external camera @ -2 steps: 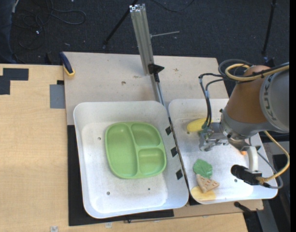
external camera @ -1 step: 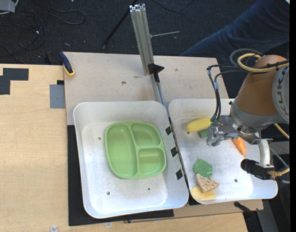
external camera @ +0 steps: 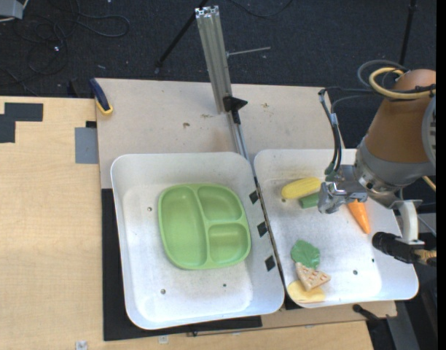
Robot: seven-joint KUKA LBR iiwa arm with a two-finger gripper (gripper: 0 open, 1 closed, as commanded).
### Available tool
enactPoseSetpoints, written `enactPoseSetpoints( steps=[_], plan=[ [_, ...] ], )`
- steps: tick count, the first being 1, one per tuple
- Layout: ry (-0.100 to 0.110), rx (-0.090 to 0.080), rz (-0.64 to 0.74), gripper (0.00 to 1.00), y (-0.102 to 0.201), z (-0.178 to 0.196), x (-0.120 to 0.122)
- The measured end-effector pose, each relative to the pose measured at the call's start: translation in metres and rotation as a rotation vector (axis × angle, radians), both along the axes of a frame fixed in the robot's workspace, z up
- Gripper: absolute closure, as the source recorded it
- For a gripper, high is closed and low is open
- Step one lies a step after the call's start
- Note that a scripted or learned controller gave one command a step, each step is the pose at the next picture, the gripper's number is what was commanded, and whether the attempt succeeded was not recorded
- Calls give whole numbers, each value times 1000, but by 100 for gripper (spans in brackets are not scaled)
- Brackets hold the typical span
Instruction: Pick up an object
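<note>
In the left bin (external camera: 135, 195) a green divided plate (external camera: 205, 224) lies alone. In the right bin (external camera: 398, 286) a yellow corn cob (external camera: 300, 188) lies just left of my gripper (external camera: 331, 200), its long axis running left to right, with a small dark green piece (external camera: 308, 202) touching or nearly touching my fingertips. I cannot tell how my gripper is set. An orange carrot (external camera: 359, 215) lies just right of it. The corn looks like my closest target.

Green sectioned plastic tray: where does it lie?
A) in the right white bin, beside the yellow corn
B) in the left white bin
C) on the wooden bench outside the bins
B: the green sectioned plastic tray sits flat inside the left white bin, away from the toy food.
</note>
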State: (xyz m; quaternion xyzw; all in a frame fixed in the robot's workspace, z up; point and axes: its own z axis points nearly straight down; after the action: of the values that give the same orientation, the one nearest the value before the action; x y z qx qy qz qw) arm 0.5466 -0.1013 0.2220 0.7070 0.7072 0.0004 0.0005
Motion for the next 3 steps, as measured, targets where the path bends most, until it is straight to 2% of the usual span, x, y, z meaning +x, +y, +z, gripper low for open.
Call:
enactPoseSetpoints(
  steps=[3],
  plan=[
    [3, 2, 5, 100, 153, 10, -19]
  ],
)
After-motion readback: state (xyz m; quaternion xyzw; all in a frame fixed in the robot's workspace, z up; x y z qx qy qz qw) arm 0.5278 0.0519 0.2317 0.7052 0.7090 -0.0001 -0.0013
